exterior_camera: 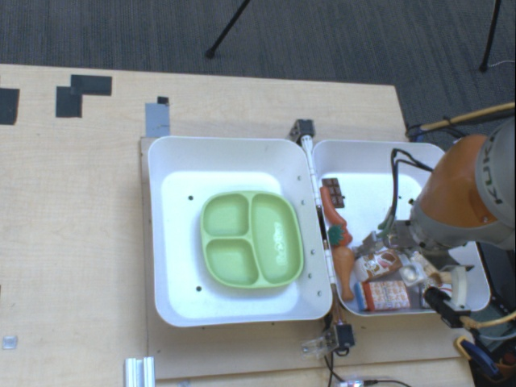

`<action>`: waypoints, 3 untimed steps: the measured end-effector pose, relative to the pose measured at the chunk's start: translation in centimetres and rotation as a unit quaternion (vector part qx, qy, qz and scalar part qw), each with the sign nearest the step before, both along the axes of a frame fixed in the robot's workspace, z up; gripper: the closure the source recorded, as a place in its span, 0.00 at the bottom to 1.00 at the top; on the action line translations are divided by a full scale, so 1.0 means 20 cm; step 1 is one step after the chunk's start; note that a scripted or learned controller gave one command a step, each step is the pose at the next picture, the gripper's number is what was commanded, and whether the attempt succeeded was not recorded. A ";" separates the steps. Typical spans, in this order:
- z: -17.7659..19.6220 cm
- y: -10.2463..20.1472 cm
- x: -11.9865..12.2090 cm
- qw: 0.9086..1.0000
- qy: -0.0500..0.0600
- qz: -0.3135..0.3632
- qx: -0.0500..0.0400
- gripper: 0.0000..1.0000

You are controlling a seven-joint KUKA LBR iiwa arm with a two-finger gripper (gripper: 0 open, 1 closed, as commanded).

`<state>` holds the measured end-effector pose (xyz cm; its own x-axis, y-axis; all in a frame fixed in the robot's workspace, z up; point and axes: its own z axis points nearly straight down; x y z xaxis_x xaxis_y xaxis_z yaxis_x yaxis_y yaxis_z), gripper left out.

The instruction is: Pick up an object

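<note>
Arm (463,192) reaching into the right bin (367,168)
The hand (385,250) is hanging over a carrot (344,266) and box (385,295); its grip cannot be told.

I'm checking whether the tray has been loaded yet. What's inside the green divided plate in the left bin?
The green divided plate in the left bin shows three bare compartments, nothing lying in them. The loose items sit in the right bin, partly covered by the arm.
</note>
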<state>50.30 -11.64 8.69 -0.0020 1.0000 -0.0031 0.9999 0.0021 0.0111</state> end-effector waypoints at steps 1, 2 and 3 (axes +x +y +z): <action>0.06 0.00 0.02 1.000 -0.006 0.000 -0.001 1.00; 0.06 0.00 0.02 1.000 -0.006 0.000 -0.001 0.00; 0.00 0.16 0.46 1.000 0.002 0.001 0.001 0.00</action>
